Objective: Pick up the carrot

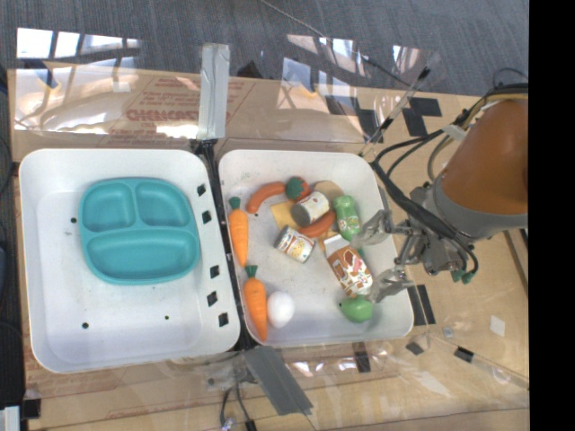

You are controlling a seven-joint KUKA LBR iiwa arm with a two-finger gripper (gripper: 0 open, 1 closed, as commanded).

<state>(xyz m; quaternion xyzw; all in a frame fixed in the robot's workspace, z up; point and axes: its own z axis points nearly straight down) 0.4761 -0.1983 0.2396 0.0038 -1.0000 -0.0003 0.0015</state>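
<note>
Two orange carrots with green tops lie along the left wall of the right bin. One carrot is at mid-height and the other carrot sits near the front corner. My gripper hovers over the bin's right side, far from both carrots. It is open, its fingers spread wide with nothing between them. One fingertip is near a green vegetable. The other is close to a red-labelled can.
The right bin also holds a white egg, two small cans, a green lime, a yellow wedge and a curved orange piece. A teal divided plate lies in the left bin.
</note>
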